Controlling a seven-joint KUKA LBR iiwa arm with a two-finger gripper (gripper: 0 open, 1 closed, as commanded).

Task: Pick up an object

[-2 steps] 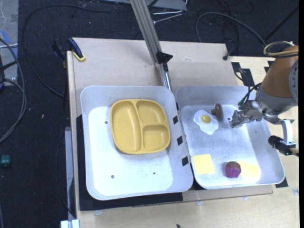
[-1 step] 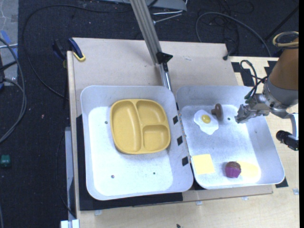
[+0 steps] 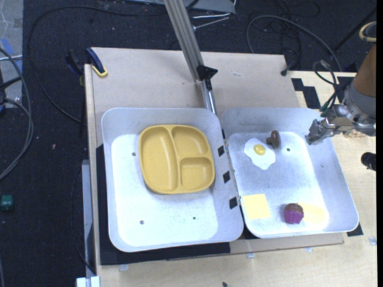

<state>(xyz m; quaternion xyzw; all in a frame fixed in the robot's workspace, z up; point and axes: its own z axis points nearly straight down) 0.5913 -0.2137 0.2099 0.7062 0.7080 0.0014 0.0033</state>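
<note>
The right bin [image 3: 335, 178] holds a toy fried egg [image 3: 260, 153], a small brown piece [image 3: 274, 139] beside it, a yellow cheese square [image 3: 256, 206], a purple round object [image 3: 293, 213] and a pale yellow flat piece [image 3: 315, 213]. My gripper [image 3: 315, 133] hangs at the bin's upper right rim, to the right of the brown piece and apart from all objects. Nothing shows between its fingers.
A yellow divided plate [image 3: 177, 158] lies in the left bin [image 3: 119, 220]. A slanted metal pole [image 3: 185, 31] comes down to the bins' shared back edge. Cables lie on the dark floor around the bench.
</note>
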